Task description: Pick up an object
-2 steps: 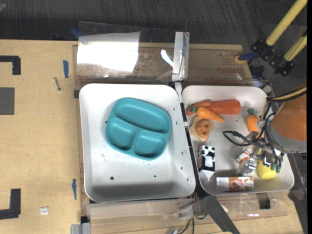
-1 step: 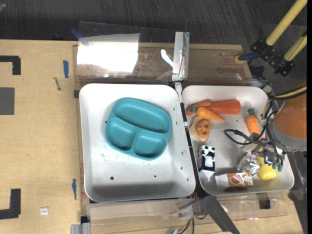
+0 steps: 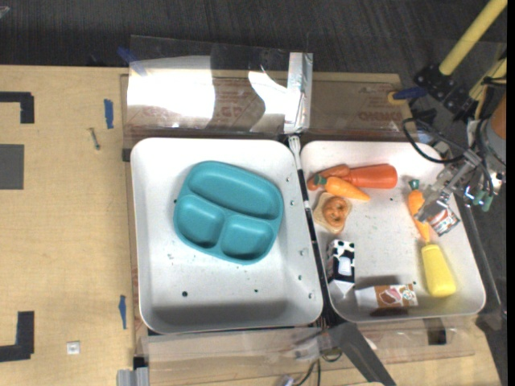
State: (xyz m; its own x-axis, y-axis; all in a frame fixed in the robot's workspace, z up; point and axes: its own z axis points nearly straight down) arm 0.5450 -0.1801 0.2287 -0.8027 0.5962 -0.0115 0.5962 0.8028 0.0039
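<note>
End effector (image 3: 441,209) low inside right bin (image 3: 378,252), over small orange piece (image 3: 418,207) just above yellow bottle (image 3: 438,269); finger state cannot be told.

Dark grey carpet-like floor (image 3: 241,10) runs across the top edge. Tan wooden bench top (image 3: 60,215) covers the left side, with black tape corner marks (image 3: 20,107) near its left edge and small blue tape strips (image 3: 108,112) near the bins. Grey square patch (image 3: 10,167) sits at the bench's far left edge. Clear plastic sheet (image 3: 209,91) lies at the back edge behind the left bin, catching bright glare from overhead light. Brown cardboard (image 3: 354,99) lies along the back edge behind the right bin. Yellow pole (image 3: 479,26) slants in the top right corner.
</note>
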